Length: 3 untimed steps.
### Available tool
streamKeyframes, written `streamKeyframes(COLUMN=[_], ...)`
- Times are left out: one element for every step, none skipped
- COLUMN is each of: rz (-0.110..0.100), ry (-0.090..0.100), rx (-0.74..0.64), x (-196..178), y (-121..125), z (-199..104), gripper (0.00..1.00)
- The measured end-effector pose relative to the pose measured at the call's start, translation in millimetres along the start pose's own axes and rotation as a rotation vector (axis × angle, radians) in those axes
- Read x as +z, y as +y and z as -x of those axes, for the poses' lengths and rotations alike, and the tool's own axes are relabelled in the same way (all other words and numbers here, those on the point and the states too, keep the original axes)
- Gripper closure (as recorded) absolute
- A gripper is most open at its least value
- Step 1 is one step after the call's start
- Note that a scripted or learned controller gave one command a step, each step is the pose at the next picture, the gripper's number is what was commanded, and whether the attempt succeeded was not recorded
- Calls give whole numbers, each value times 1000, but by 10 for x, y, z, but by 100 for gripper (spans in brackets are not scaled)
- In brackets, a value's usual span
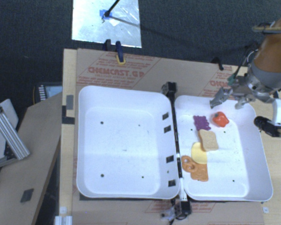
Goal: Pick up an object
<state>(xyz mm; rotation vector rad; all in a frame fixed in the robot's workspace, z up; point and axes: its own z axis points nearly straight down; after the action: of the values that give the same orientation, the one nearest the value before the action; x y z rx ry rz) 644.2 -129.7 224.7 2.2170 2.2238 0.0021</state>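
In the right bin [252,154] lie several toy foods: a red-orange tomato-like piece [220,119], a purple grape bunch [201,122], a tan bread slice [208,140], a yellow piece [199,153] and an orange pretzel-like piece [195,168]. My gripper [228,101] hangs open over the bin's far edge, just above and behind the red piece. Its two grey fingers [217,99] are spread apart with nothing between them.
The left bin [124,142] sits beside the right one, with a black clip strip [172,135] between them. A black cable fitting [268,125] sits at the right bin's right rim. A shiny sheet [107,17] lies beyond the bench.
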Motion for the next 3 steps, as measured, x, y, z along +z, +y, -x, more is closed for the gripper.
streamKeyframes(rz=[-15,-5,16], ry=[3,2,-3], rx=[2,6,-3], x=[1351,1398,-35], y=[-257,-1148,-863], z=[-50,-41,-136], gripper=[0,0,0])
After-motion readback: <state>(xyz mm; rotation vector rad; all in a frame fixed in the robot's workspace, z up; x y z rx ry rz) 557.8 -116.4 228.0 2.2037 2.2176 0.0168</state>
